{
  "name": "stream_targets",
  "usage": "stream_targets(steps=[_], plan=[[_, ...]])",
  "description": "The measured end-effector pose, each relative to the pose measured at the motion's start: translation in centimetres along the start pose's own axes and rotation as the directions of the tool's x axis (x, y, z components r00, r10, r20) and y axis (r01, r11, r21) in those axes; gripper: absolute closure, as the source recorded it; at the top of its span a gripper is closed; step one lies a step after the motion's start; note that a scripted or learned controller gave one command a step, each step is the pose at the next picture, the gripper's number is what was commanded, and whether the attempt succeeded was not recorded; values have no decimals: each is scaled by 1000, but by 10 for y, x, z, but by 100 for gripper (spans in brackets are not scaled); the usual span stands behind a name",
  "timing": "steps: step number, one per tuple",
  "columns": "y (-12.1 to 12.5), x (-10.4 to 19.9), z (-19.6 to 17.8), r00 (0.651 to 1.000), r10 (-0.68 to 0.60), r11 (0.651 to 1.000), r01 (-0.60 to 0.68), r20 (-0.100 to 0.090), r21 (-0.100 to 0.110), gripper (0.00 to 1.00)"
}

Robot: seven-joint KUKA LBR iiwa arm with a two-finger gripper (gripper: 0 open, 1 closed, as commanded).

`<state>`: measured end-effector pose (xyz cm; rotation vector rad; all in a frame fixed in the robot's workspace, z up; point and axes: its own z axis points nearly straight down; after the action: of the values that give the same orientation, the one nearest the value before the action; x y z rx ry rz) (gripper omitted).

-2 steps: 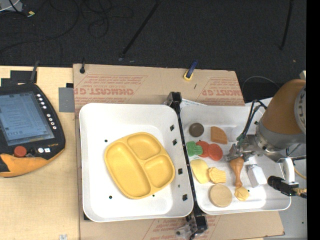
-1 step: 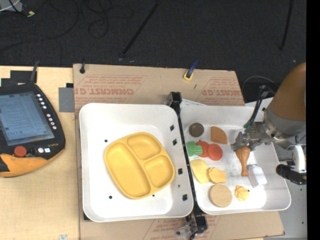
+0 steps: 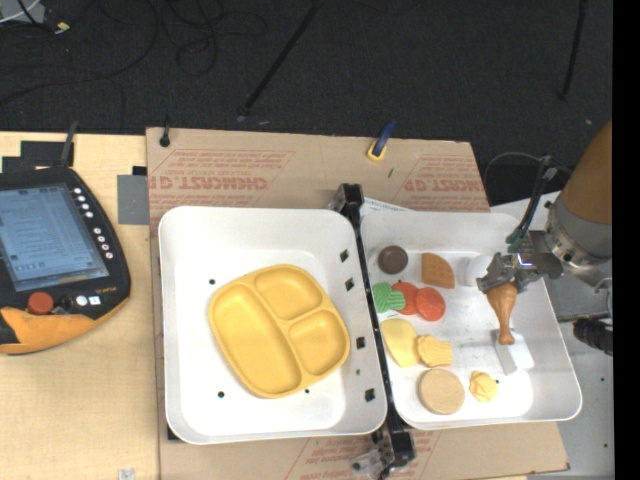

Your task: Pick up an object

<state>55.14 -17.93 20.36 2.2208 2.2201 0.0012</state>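
While the end effector (image 3: 503, 274) grasps a drumstick (image 3: 504, 308), right bin (image 3: 560, 388) holding food, left bin (image 3: 190, 238) a yellow tray (image 3: 277, 328).

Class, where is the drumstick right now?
The drumstick hangs in the right bin, its thick end at the gripper, right of the tomato.

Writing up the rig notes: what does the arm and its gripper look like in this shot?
The arm enters from the right: a rounded grey body with an orange band above the wrist. A thin dark cable with a green bit runs along it toward the gripper, which is small, metallic grey and boxy. No markings are readable.
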Motion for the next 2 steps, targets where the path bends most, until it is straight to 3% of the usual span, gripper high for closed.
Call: stream_targets(steps=[1, 2], plan=[[0, -1, -25, 1000, -1, 1000, 1, 0, 1, 100], [-15, 44, -34, 1000, -3, 1000, 3, -3, 5, 100]])
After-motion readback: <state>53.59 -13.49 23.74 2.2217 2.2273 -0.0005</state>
